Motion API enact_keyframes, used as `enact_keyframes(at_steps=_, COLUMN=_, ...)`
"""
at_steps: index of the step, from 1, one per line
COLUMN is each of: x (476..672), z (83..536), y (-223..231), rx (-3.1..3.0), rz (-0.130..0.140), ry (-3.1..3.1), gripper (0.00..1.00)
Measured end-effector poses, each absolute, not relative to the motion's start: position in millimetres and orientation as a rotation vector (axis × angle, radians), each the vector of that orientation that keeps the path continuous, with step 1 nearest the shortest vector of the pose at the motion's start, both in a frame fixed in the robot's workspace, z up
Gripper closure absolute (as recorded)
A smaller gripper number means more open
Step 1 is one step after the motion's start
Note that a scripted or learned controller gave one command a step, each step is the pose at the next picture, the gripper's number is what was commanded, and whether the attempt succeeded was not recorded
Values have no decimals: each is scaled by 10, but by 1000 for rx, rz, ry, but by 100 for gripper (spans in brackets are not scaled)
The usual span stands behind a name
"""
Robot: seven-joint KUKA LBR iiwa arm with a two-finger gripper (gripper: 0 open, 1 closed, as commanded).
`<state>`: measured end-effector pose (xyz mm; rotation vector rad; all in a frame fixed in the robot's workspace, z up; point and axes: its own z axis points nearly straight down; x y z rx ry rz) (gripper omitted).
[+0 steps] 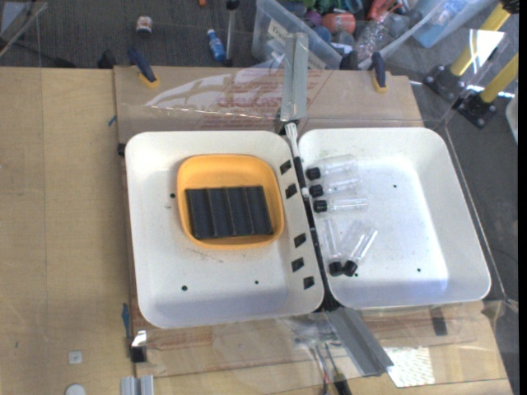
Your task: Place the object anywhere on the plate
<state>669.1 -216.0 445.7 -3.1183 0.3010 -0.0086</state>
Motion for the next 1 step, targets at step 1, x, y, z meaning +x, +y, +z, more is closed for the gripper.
enact_keyframes(at_steps=1, x=6696, z=4556, y=-2148, rx=-3114, rz=-11, ry=302, gripper=100)
